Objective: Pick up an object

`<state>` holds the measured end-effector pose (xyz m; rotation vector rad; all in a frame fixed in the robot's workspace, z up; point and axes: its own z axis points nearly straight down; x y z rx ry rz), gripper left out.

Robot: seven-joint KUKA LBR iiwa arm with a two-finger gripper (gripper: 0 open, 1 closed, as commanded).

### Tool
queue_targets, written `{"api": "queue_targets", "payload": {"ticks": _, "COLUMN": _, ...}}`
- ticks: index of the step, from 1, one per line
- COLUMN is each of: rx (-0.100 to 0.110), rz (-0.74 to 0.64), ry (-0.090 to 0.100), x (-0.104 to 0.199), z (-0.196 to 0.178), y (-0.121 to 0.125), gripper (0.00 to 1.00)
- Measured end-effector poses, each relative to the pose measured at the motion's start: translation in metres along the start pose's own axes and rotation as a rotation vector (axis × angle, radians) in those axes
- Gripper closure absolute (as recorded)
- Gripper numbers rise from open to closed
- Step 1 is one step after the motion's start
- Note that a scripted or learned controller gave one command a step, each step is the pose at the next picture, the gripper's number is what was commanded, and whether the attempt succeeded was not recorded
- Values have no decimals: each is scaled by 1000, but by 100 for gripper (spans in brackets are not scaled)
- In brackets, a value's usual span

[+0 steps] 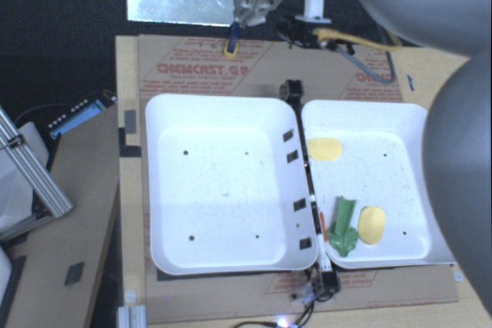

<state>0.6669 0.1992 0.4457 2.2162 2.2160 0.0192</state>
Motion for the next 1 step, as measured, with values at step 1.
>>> {"api": "queue_targets", "payload": {"ticks": 1, "rx": 10, "rz": -5, "ry": -2, "x": 11, "z": -27, "y": -23, "gripper": 100}}
